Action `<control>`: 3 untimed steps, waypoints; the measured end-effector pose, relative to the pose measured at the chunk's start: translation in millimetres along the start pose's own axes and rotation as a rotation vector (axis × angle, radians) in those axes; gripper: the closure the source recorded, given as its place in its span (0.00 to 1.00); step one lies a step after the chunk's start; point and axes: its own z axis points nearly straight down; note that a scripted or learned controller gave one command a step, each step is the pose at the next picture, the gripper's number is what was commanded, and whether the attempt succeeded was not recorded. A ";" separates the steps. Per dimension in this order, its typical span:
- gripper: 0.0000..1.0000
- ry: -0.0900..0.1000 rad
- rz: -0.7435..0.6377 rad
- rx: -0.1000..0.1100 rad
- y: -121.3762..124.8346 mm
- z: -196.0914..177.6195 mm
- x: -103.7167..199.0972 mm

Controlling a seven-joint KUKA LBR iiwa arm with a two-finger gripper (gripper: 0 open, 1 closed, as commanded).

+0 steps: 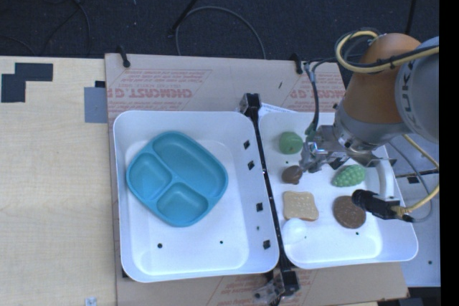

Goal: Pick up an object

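The gripper [313,154] is hovering low in the right bin [401,251] w/ fingers parted and nothing btwn them, probably lining up on the small brown object [292,173] lying just at its 7 o'clock, beside toast [300,205].

Left bin [136,254]: you have open floor all round the blue plate [176,177] | right bin [337,254]: crowded; green ball [290,142], brown lump [292,173], toast [300,206], brown disc [348,212], green cluster [349,175] sit close | front strip free | arm [380,93] overhangs the back.
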 end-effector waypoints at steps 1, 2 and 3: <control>1.00 0.001 -0.001 0.001 -0.9 1.9 56.5; 1.00 0.000 -0.002 -0.001 2.0 -17.0 103.6; 1.00 0.000 -0.003 0.000 6.4 -14.6 163.0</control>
